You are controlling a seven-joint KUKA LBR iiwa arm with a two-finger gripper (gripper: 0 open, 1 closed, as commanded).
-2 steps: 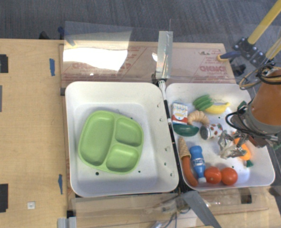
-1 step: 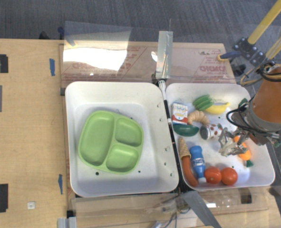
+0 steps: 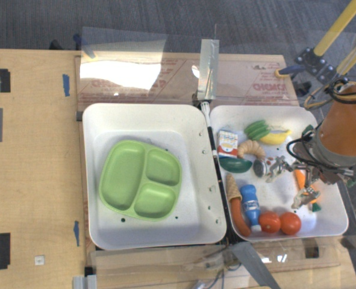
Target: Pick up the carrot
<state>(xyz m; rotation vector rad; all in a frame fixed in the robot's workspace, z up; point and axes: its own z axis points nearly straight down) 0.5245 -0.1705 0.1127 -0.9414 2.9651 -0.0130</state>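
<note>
Orange carrot [image 3: 300,179] beside gripper [image 3: 310,188]; carton [image 3: 227,141] label unreadable.

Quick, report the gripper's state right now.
Gripper: low in the right bin, at the carrot; open or closed cannot be told.

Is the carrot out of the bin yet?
No. The carrot lies inside the right bin, beside the tool near the bin's right side.

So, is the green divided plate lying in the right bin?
No, the green divided plate lies in the left bin; the right bin holds the toy food.
</note>
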